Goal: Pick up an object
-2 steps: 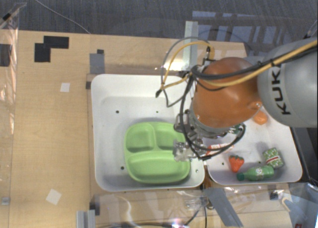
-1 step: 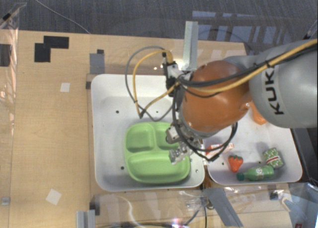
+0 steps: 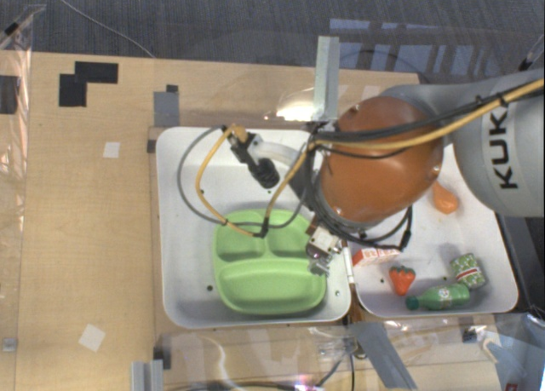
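A green divided plate (image 3: 255,283) lies in the left bin (image 3: 183,236), toward its front. My gripper (image 3: 318,255) hangs low over the plate's right edge, close to the wall between the two bins. The arm's big orange wrist band (image 3: 379,159) hides most of the gripper from above. In the right bin (image 3: 502,291) lie a red strawberry-like toy (image 3: 402,279), a green bottle (image 3: 439,296) on its side, a small green and white can (image 3: 467,268), an orange piece (image 3: 444,199) and a red and white packet (image 3: 373,255).
Yellow and black cables (image 3: 204,181) loop from the wrist over the back of the left bin. A metal post (image 3: 327,74) stands behind the bins. The wooden bench (image 3: 77,227) stretches out to the left.
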Controlling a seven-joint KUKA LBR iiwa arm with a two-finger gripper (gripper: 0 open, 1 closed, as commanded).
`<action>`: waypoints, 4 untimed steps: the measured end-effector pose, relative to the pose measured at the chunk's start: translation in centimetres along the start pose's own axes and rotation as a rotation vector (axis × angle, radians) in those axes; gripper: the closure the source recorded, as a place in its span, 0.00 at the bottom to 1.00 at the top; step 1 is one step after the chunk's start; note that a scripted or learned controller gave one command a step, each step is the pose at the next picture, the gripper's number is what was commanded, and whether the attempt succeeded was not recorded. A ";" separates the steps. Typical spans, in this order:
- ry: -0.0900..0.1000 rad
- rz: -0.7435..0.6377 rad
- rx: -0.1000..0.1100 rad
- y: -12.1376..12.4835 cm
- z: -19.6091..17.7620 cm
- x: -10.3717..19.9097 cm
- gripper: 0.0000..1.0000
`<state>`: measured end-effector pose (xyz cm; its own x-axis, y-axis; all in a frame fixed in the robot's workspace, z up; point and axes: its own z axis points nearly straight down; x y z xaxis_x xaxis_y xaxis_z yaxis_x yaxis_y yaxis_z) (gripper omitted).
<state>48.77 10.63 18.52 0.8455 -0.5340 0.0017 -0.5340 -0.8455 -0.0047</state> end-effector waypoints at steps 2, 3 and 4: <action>-0.005 -0.221 -0.004 1.4 0.2 1.7 1.00; -0.001 0.380 0.000 -1.1 -1.4 0.6 1.00; 0.000 0.068 -0.002 2.9 0.0 1.8 1.00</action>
<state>48.76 7.26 18.48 0.8075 -0.5899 0.0013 -0.5899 -0.8075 -0.0023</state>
